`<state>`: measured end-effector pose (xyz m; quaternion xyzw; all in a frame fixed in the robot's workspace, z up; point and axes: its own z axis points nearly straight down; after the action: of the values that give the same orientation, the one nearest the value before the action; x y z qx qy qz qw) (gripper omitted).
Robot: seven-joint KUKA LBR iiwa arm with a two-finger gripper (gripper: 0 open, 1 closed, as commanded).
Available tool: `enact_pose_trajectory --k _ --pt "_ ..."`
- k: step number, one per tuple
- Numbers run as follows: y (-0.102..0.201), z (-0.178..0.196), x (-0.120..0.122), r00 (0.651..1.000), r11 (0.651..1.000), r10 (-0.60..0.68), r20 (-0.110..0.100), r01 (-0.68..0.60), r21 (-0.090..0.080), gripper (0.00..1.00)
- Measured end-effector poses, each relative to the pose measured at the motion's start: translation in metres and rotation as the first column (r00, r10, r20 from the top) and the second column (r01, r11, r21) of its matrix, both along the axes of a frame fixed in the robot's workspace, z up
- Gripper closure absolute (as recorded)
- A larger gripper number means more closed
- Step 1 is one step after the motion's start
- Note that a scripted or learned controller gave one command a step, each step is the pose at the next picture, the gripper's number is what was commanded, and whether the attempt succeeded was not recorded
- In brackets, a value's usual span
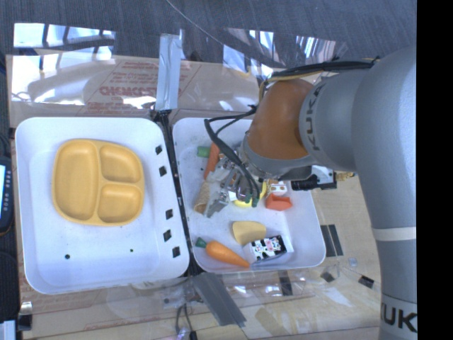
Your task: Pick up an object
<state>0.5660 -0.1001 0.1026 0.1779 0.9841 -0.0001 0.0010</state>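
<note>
Nearest the camera's lower edge, in the right-hand shallow white bin (pixel 311 250), a small black-and-white cow-patterned carton (pixel 268 248) lies against the front wall. Just left of it is an orange toy carrot with a green tip (pixel 221 253), lying tilted. Just above the carton sits a pale yellow wedge shaped like cheese (pixel 248 230).

Farther back, at the middle of the same bin, the metal two-finger gripper (pixel 225 193) is lowered among a cluster of toys: a tan bread-like piece (pixel 202 198) at its left, a yellow piece (pixel 243 202) beneath it, and an orange-red block with a white top (pixel 278 198) to its right. Wires and metal parts crowd the tool, so whether it is released or clenched cannot be told, and nothing can be seen between its tips. Behind it lie a second orange carrot (pixel 212 159) and a small green piece (pixel 203 151).

The left-hand white bin (pixel 42 261) holds a yellow plastic divided plate with three compartments (pixel 98 181).
</note>
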Motion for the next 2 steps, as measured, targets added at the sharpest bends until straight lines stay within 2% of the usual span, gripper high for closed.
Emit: enact_pose_trajectory --k 1,2 --pt "0.008 0.027 -0.02 0.998 0.998 -0.06 -0.004 0.06 0.001 1.0" --pt "0.02 0.093 -0.013 0.995 0.995 -0.099 0.005 0.099 0.001 1.0"
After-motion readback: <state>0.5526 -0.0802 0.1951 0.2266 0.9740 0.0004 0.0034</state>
